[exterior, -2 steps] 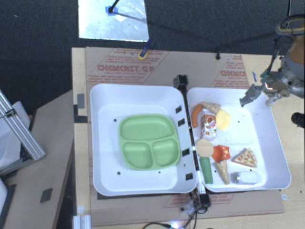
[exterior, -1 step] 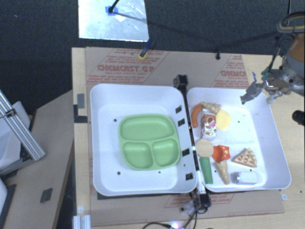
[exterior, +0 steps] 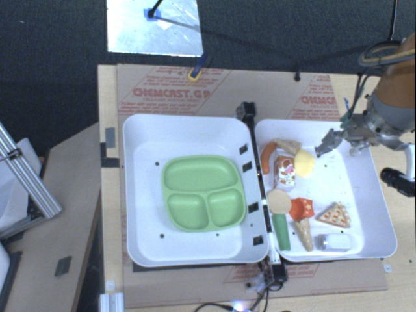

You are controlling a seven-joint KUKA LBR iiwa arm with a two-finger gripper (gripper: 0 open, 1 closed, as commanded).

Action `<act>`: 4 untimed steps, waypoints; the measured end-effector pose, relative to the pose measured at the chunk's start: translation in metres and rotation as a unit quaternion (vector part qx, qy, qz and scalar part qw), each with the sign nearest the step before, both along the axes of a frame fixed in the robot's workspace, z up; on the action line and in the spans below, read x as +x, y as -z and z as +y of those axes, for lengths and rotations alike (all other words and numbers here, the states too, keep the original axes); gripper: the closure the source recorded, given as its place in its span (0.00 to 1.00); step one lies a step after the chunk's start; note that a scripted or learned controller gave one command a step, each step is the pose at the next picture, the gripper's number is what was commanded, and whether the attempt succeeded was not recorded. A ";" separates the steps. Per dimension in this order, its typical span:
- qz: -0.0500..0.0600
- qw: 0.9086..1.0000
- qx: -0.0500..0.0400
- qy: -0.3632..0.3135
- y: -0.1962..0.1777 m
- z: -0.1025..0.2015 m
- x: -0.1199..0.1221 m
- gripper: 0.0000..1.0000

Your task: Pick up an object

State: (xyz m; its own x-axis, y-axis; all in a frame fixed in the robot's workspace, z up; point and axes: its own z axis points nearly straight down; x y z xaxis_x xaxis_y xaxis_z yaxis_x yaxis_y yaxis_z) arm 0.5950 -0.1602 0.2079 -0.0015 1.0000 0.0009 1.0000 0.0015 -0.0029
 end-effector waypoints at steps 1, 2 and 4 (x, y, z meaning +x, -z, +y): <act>-0.001 1.000 0.000 -0.001 0.057 0.008 0.006 0.00; -0.001 1.000 0.000 -0.002 0.102 0.013 0.013 0.00; -0.006 1.000 -0.002 -0.001 0.099 0.012 0.016 1.00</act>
State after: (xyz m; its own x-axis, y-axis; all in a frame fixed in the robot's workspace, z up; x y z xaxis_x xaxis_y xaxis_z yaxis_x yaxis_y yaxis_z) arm 0.6108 -0.1487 0.1088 -0.0040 1.0000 -0.0027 0.9999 0.0040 0.0096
